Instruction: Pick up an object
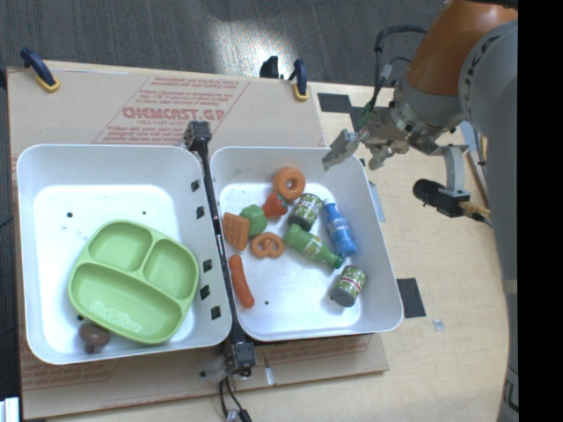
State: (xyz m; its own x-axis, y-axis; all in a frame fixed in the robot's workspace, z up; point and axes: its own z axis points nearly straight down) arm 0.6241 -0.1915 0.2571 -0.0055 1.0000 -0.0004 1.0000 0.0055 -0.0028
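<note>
Toy foods (290,227) fill my right bin (369,319); end effector (361,150) hovers at its upper-right corner, fingers spread, holding nothing.

Two white bins (35,236), one green plate (132,280), two cans (349,285), two bottles (312,246)

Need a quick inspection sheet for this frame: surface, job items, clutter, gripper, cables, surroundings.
Surface: cardboard sheet under two white bins, held by clamps.
Job's things: right bin holds orange ring, pretzel, carrot, green bottle, blue bottle, two cans.
Clutter: left bin holds green divided plate, brown item.
Grippers: gripper above right bin's far right corner, holding nothing seen.
Cables: black cable at front edge.
Surroundings: grey carpet.
</note>
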